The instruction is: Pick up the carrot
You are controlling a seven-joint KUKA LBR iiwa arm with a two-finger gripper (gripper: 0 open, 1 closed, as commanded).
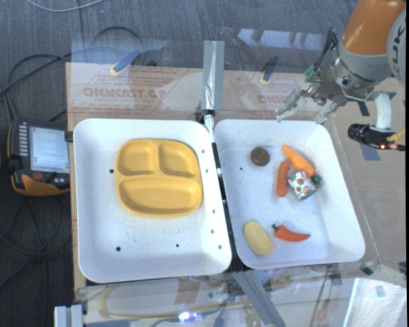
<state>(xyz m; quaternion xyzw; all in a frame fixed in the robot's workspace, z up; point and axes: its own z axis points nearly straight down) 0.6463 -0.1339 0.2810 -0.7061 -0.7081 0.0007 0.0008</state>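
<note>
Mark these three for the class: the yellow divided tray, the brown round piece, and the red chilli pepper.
yellow divided tray [159, 176], camera view, on its central ridge.
brown round piece [260, 157], camera view, on its top face.
red chilli pepper [293, 235], camera view, on its body.

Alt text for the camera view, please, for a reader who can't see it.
The open gripper hangs over the right bin's far edge, short of the carrot among toy foods. The left bin holds a yellow divided plate.

Bright even overhead light; soft shadows; glare on clear plastic sheets [273, 50] left of claw [305, 109]; slight overall softness.
</note>
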